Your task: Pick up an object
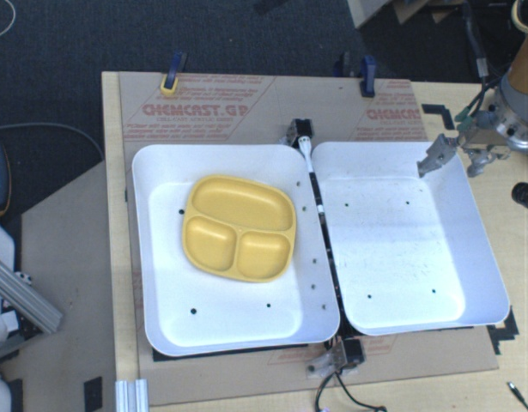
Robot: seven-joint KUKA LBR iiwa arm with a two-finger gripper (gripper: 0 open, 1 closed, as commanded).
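Two shallow white plastic bins sit side by side on the bench: the left bin (152,230) and the right bin (470,256). One yellow three-compartment plastic plate (239,227) lies flat in the left bin's upper middle. One two-finger gripper (457,160) hangs over the right bin's upper right corner, fingers spread apart, holding nothing.

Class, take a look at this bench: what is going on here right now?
A grey robot arm reaches in from the right, and its tool hangs open over the far right corner of the right bin, holding nothing. The only object to pick up, a yellow divided plate, lies flat in the left bin, well away from the tool. No pick has begun yet.
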